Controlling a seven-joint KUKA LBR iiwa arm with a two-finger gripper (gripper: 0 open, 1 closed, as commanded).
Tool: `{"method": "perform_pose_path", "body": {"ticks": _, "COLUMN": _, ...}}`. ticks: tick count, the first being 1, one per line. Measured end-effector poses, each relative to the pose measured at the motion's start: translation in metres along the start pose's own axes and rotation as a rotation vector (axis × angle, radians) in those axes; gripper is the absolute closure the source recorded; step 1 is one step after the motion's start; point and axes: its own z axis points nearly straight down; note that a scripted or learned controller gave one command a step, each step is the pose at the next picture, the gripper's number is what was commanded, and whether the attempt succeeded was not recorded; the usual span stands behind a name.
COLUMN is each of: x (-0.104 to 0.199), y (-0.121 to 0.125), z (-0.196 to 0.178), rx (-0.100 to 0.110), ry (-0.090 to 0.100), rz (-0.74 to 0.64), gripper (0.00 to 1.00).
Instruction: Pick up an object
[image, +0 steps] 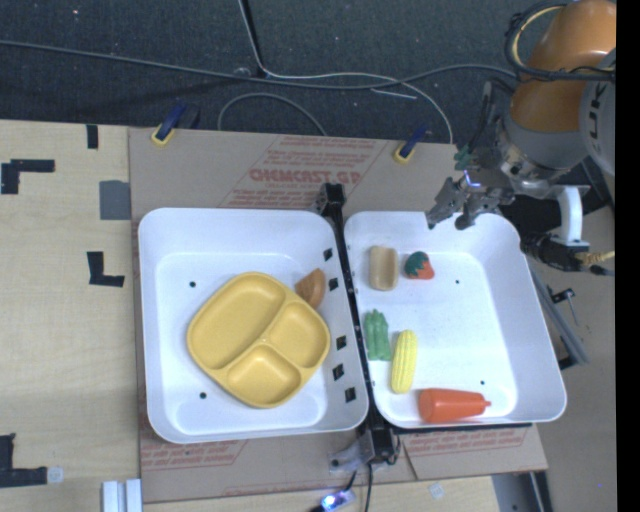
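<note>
On the table (60, 330), the left bin (165, 240) is taken up by a yellow divided plate (258, 340), with a brown piece (312, 287) lodged against its upper right edge. The right bin (530, 330) is kept for small pickable items, spread well apart so each could be reached singly: a tan roll (382, 267), a red-and-green piece (419, 265), a green vegetable (376, 335), a corn cob (403, 361) and a carrot (452, 404). The claw (452, 212) is held above that bin's far rim, spread open with nothing between its fingers.

Bright, even overhead light; soft shadows, slightly soft focus.
</note>
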Motion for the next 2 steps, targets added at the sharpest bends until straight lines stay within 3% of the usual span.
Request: {"method": "perform_pose_path", "body": {"ticks": 2, "x": 0.104, "y": -0.047, "z": 0.019, "rx": 0.002, "ry": 0.001, "rz": -0.001, "gripper": 1.00}}
